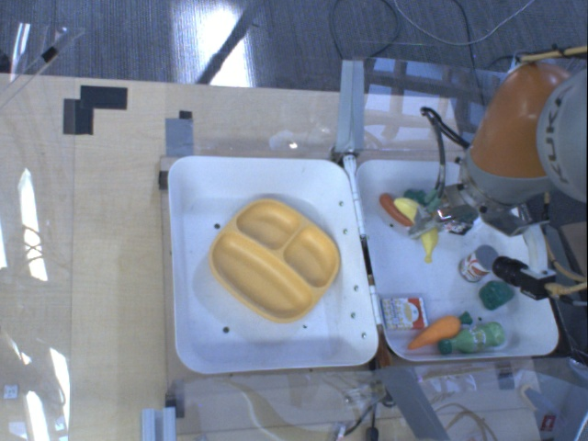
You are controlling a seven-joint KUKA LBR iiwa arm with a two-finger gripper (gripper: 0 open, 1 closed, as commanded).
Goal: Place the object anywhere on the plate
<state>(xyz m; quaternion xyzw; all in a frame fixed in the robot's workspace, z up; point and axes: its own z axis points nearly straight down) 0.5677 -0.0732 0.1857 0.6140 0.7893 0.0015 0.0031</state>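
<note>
Bench point(92, 274): pale wood-look top, smooth, glare patches along the left side; black square marks at upper left.
Floor point(184, 16): dark grey ribbed carpet across the top of the frame, bright reflection streaks on it; thin black cables point(404, 16) looped at upper right.
Left bin point(188, 338): shallow white tray, rounded corners, matte plastic, small dark holes in the base; seated at centre frame.
Plate point(276, 258): yellow plastic, rounded-square outline, three moulded compartments, glossy; placed mid left bin, turned at a slant.
Right bin point(542, 338): same white tray, set just beside the left one, grey metal post point(350, 108) at the seam above.
Arm point(524, 127): grey body with orange dome, reached in from the right edge over the upper part of the right bin.
Hand point(439, 219): lowered over the upper left of the right bin, directly above a yellow banana-shaped toy point(428, 242); whether the jaws are apart or together cannot be told.
Task objects: all located in the right bin, none on the plate.
Other contents: red-orange toy point(395, 209) at upper left, touching the banana area; small can point(474, 265) mid bin; green lump point(496, 294) beside it; small printed box point(402, 312), orange carrot point(434, 332) and green bottle point(478, 337) along the lower edge.
</note>
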